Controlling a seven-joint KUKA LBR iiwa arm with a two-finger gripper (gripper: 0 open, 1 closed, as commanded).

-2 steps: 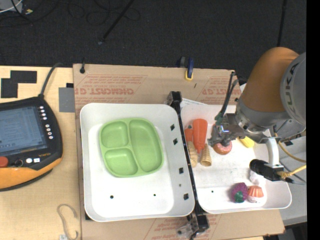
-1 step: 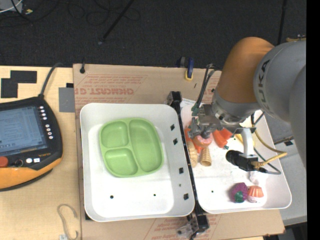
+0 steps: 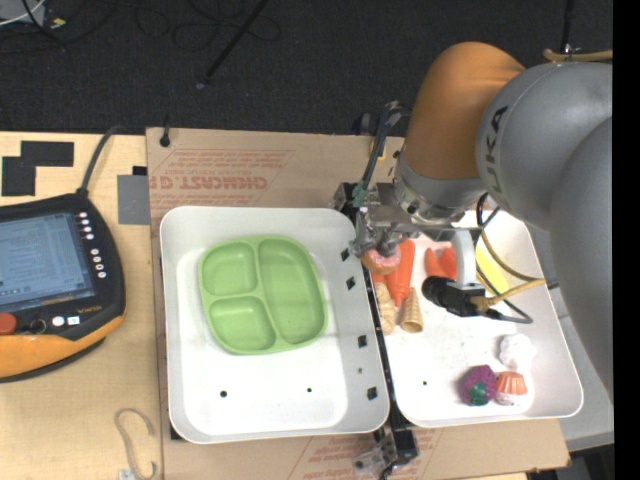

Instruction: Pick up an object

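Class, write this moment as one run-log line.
hand: low over right bin, left edge | nearest: orange carrot | green tray: left bin | grasp: unconfirmed

Toys crowd the right bin (image 3: 560,393) under the arm (image 3: 500,138); the left bin (image 3: 180,368) lies open around the green tray (image 3: 263,295).

A dark carpet floor (image 3: 200,48) lies at the far side, with thin black cables (image 3: 230,18) running across it. Nearer is a light wooden bench (image 3: 60,408). A flat sheet of brown cardboard with red letters (image 3: 250,173) lies on it.
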